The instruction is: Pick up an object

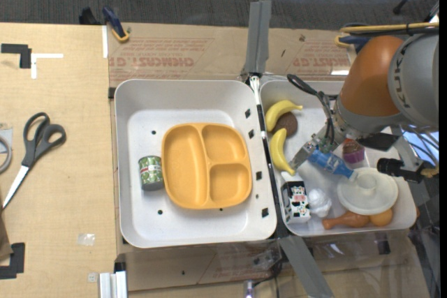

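Arm reaches into right bin. Gripper low over clutter, beside lower banana and blue bottle; whether it grips anything cannot be told. Second banana at bin's far left. Left bin holds orange tray and small can. Scissors on bench.

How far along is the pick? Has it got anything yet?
Done: the arm has reached over the right bin, and the gripper sits low among its clutter, beside the bananas and the blue bottle. In hand: nothing visibly between its fingers. Left: grasping and lifting an object. The yellow plate and green can lie in the left bin.
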